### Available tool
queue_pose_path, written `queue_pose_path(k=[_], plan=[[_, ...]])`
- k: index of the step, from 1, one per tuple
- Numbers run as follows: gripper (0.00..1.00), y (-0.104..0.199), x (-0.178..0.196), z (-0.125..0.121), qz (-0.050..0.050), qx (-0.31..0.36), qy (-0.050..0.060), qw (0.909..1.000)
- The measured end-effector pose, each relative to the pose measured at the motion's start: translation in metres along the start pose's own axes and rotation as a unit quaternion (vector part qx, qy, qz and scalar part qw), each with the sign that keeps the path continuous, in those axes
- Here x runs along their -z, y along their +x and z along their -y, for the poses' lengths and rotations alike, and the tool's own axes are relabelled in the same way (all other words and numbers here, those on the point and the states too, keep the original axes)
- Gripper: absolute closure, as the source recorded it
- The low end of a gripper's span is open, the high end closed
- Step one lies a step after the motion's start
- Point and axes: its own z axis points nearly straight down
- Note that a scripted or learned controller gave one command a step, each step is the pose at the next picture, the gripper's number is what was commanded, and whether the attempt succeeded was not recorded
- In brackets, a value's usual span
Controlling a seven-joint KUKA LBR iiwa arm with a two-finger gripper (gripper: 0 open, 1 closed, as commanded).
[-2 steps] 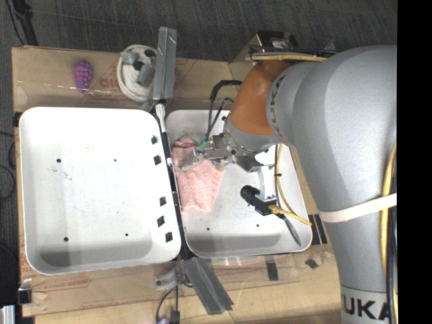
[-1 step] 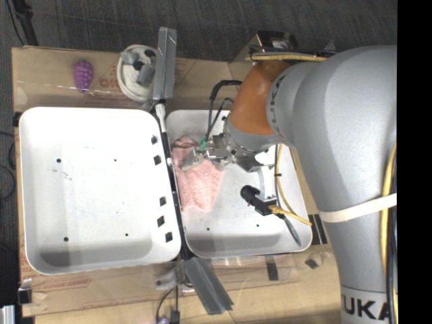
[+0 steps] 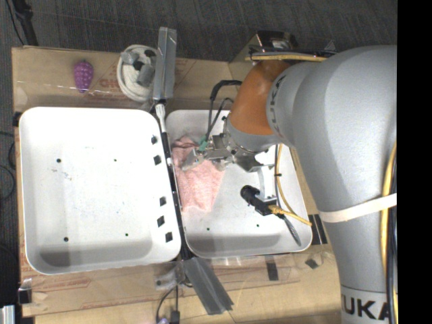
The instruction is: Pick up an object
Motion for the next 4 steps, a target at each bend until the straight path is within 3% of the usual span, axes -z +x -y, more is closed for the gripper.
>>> queue_pose_path(k=[1,2,3,4], plan=[[0.00,0.000,0.000,0.000,0.000,0.000,0.000,1.0000],[0.00,-0.001,0.000,-0.021,-0.001,0.008,0.001,1.0000],[0.00,-0.032,0.001,-0.010,-0.001,0.022,0.001,0.9998],[0.00,-0.024,0.000,0.007,-0.001,0.070,0.000,0.9976]])
